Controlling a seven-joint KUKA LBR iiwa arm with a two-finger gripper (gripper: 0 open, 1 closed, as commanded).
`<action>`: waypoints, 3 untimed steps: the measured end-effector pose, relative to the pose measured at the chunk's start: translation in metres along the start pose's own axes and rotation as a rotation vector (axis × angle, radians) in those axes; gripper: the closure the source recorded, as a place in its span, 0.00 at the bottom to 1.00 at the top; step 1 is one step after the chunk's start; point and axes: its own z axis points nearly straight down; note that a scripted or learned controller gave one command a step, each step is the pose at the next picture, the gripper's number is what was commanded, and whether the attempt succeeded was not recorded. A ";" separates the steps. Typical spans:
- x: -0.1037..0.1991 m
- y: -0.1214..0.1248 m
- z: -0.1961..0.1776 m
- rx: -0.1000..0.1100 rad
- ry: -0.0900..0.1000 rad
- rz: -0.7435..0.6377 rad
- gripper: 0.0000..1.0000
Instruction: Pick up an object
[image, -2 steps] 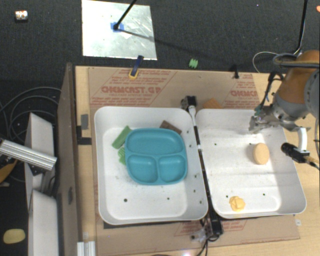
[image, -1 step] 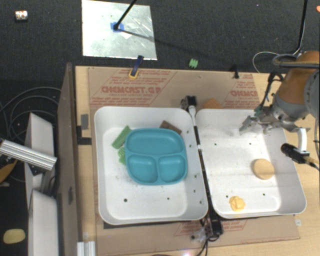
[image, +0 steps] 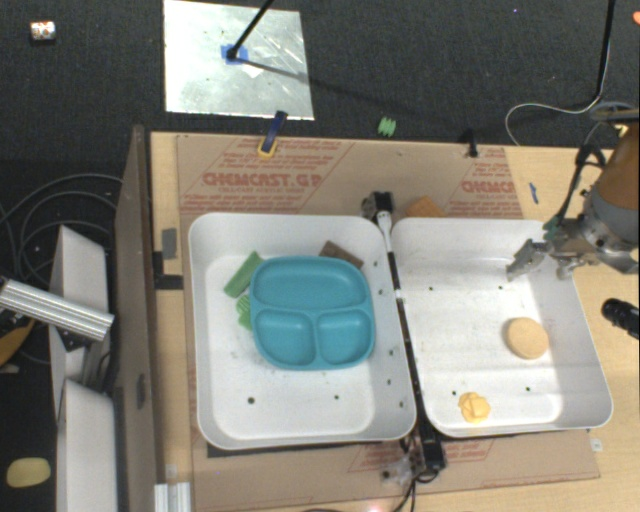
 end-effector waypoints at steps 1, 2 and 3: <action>0.002 -0.029 0.096 0.006 0.003 0.000 0.00; 0.005 -0.068 0.019 0.000 0.000 0.000 0.00; 0.005 -0.064 0.090 -0.004 -0.006 -0.001 0.00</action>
